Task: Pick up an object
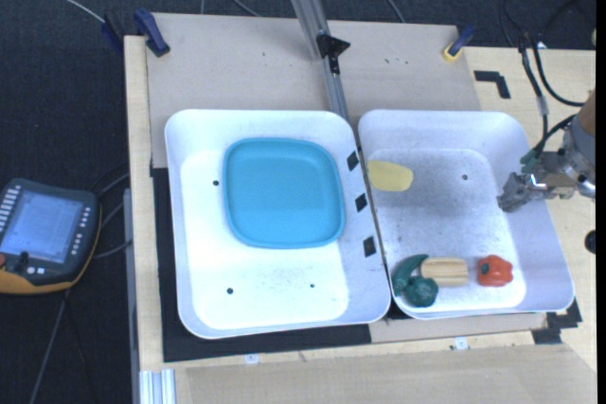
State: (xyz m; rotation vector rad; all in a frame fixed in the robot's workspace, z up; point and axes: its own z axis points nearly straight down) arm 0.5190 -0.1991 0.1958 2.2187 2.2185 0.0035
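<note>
The right bin [530, 232] holds a yellow piece [390, 176] near its upper left. Along its front lie a dark green toy vegetable [415, 281], a tan block [445, 272] and a red pepper [493, 272]. My gripper [516, 195] hangs over the right bin's right side, above and apart from the red pepper. Nothing shows between its fingers. The arm reaches in from the right edge.
The left bin [194, 232] carries a blue square plate [284, 192]. A metal post [308, 0] slants down to the gap between the bins. Blue and yellow clamps [150, 31] sit at the board's back corners. A teach pendant [43, 232] lies at left.
</note>
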